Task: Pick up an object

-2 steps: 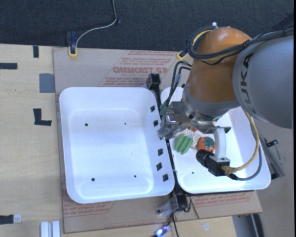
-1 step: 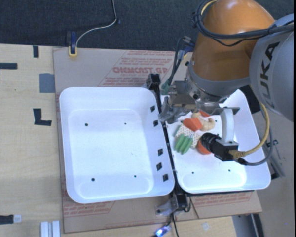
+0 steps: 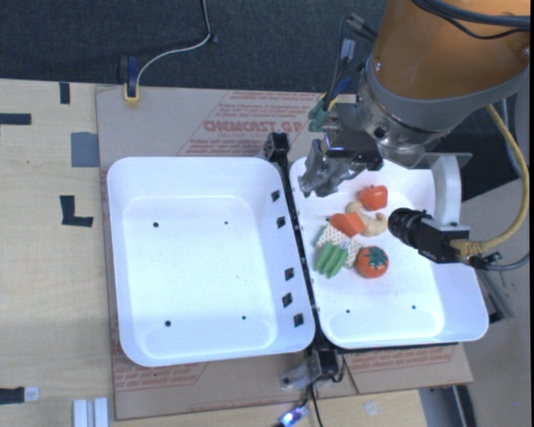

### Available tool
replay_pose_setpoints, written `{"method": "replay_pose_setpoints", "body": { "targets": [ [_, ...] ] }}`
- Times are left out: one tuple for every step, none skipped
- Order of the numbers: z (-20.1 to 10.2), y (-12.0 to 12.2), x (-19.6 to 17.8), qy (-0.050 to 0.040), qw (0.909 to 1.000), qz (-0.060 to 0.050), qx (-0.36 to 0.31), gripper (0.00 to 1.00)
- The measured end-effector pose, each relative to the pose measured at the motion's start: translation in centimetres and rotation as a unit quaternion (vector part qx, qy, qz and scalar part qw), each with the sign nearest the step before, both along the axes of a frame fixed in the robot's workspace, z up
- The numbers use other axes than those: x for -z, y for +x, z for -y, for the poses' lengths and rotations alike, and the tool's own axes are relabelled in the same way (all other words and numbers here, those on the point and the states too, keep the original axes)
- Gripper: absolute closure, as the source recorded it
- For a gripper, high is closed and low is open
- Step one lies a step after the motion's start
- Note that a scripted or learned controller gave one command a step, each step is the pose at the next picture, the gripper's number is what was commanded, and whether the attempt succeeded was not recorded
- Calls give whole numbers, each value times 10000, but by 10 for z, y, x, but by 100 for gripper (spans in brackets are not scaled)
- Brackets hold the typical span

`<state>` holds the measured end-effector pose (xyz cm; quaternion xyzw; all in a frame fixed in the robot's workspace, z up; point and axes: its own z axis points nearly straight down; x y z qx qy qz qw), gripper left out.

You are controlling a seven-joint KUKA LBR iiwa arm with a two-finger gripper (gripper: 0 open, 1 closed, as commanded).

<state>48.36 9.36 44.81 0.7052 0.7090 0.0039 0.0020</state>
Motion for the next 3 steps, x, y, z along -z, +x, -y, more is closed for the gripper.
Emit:
{"method": "replay_pose_setpoints", "body": {
  "targets": [
    [11,0,-73,-8,10000,-5,13,100],
    [-23,0,-87,-14,10000,-38,8,100],
    [-67,18,-86,-15,10000,-44,4,100]
  ]
}}
